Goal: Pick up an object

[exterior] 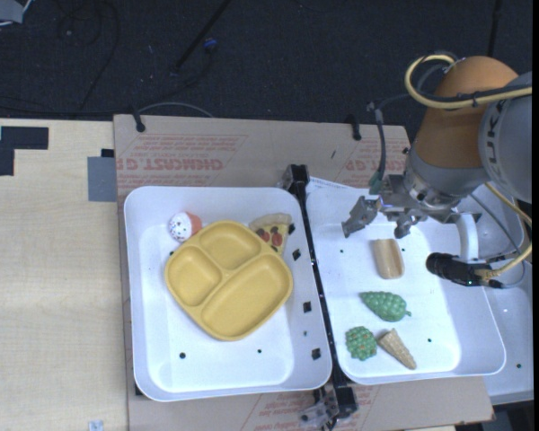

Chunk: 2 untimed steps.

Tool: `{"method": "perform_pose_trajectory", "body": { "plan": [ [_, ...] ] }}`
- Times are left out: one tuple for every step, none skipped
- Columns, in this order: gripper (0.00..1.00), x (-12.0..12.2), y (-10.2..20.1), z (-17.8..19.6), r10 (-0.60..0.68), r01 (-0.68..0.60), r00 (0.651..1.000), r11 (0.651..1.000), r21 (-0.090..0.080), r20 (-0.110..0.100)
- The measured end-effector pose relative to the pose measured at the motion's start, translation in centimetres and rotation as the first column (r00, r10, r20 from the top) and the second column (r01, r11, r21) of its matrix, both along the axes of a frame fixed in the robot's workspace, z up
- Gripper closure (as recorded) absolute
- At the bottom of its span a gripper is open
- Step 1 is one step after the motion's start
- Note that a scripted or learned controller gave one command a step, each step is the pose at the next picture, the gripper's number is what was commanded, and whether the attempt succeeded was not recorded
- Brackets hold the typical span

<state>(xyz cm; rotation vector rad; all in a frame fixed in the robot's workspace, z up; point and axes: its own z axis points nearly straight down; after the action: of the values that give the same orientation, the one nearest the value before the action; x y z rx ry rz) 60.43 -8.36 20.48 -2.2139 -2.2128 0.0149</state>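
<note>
The gripper (379,222) hangs over the upper part of the right bin (485,326), fingers spread apart and holding nothing. The nearest item, a tan bread roll (387,259), lies just below the fingertips and slightly to their right, on the bin floor. Its long axis runs up and down the view, near end pointing toward the gripper. From here, a short descent looks sufficient. Grapes (384,306), broccoli (360,342) and a cone (397,347) lie farther below the gripper.
</note>
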Motion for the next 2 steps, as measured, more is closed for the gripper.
{"method": "perform_pose_trajectory", "body": {
  "plan": [
    [0.00,0.3,0.0,0.7,0.002,-0.002,1.000,1.000,-0.001,0.014],
    [0.00,-0.1,0.4,-5.7,0.001,-0.001,1.000,1.000,0.000,0.006]
  ]
}}
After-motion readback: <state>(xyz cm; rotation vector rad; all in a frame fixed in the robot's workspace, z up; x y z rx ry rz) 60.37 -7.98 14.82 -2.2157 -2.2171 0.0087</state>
